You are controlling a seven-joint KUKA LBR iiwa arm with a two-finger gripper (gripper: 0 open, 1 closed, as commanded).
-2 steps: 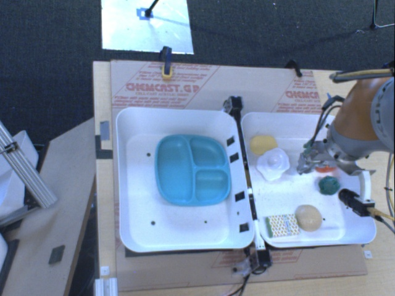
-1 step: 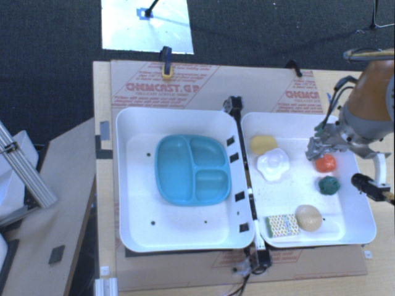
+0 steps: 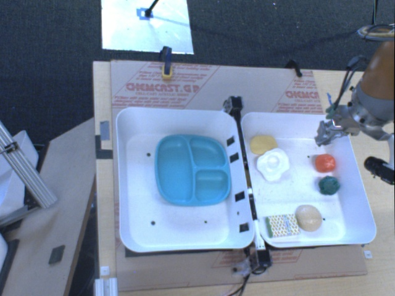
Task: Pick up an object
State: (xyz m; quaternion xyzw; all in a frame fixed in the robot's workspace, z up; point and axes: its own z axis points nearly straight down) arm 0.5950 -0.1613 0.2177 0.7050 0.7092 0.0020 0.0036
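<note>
Orange ball (image 3: 325, 163) (right bin (image 3: 358, 184)) sits just below the end effector (image 3: 323, 135).

Two bins side by side on the desk (image 3: 105, 165). Left bin (image 3: 133, 227) holds a divided plate (image 3: 191, 168). Right bin (image 3: 358, 227): egg (image 3: 273, 164) near the divider, tomato (image 3: 325, 163) to its right, sponge (image 3: 282, 226) and bun (image 3: 308, 217) touching at the front.
</note>
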